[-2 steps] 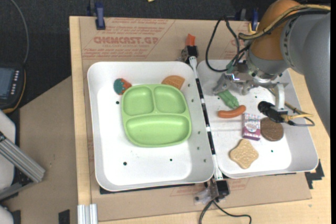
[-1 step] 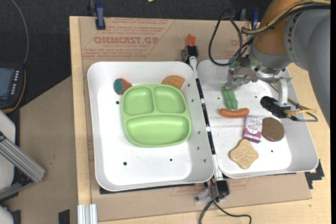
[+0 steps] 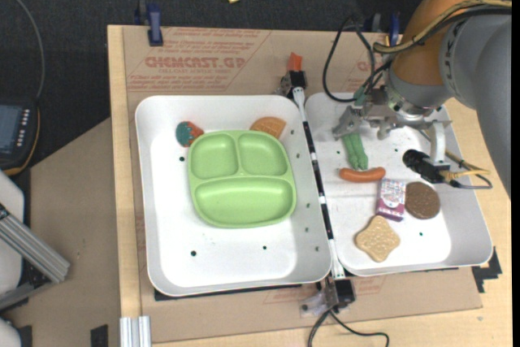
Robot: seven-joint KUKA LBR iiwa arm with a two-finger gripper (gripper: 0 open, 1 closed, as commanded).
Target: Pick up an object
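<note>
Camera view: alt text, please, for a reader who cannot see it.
The gripper hangs over the right bin, just above a green vegetable beside a sausage, cracker and brown cookie. The left bin holds a green divided plate.

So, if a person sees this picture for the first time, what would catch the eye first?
Probably the bright green divided plate in the middle of the left bin. Next, the grey arm with its orange band reaching in from the right, its gripper low over the far part of the right bin, just above a green vegetable-like piece. Small toy foods lie nearby, such as a sausage and a cracker.
</note>
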